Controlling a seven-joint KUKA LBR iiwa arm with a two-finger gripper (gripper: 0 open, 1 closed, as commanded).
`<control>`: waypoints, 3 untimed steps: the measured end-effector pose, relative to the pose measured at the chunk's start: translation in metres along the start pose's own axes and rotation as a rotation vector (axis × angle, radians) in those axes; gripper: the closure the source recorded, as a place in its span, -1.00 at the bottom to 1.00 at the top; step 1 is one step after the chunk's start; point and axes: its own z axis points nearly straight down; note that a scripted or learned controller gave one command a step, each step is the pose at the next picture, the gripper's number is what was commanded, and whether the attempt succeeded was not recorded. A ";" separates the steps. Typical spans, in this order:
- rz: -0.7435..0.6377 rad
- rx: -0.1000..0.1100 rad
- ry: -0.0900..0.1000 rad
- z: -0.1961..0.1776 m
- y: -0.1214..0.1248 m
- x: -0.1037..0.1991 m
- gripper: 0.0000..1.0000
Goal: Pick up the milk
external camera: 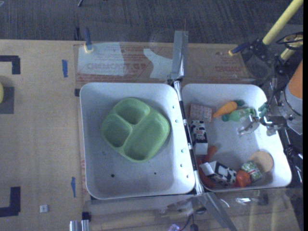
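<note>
A small black-and-white cow-patterned milk carton (198, 131) lies at the left wall of the right bin (274, 143). A second carton with the same cow pattern (222, 171) lies tilted near the bin's front edge, resting on a red item (206, 178). My gripper (250, 125) hangs over the right half of that bin, right of the first carton and above and behind the second. It is apart from both, and nothing shows in its grasp. The grey arm with its orange band (294, 88) enters from the right.
The right bin also holds a pink box (200, 112), a carrot (225, 109), a green toy (248, 112), a tan round piece (263, 160), a green can (251, 170) and a red fruit (242, 178). A green divided plate (135, 128) sits in the left bin (91, 172).
</note>
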 end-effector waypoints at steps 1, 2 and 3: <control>-0.210 -0.001 0.000 0.099 -0.025 -0.031 -1.00; -0.208 -0.003 -0.001 0.091 -0.024 -0.031 1.00; -0.639 -0.006 -0.004 0.039 -0.024 -0.019 1.00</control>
